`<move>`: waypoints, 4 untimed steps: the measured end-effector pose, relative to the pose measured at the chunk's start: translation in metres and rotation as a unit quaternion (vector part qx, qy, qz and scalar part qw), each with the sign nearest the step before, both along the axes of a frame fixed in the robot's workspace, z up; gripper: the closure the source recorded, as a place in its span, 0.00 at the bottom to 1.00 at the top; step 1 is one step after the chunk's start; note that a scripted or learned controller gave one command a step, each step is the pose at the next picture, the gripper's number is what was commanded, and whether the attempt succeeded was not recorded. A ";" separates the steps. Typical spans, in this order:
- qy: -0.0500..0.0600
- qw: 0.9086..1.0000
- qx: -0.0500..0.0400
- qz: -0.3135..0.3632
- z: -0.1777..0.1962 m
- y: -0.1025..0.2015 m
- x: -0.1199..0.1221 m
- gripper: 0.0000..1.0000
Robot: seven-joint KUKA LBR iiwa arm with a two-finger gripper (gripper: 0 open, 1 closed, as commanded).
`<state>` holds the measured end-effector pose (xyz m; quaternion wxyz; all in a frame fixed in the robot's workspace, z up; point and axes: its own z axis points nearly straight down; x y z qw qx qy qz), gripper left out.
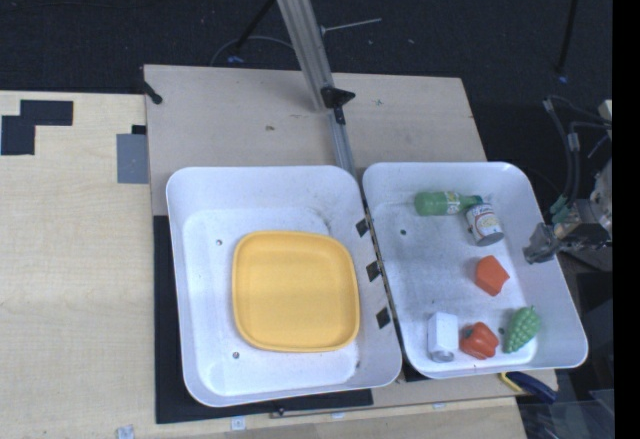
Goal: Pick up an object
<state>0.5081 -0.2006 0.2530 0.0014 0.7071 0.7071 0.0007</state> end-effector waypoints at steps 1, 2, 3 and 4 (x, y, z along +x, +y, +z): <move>0.002 1.000 0.001 0.002 -0.005 0.042 0.012 1.00; 0.002 1.000 0.000 0.002 -0.003 0.081 0.035 1.00; 0.002 1.000 0.001 0.001 -0.001 0.122 0.050 1.00; 0.002 1.000 0.001 0.001 -0.013 0.161 0.066 1.00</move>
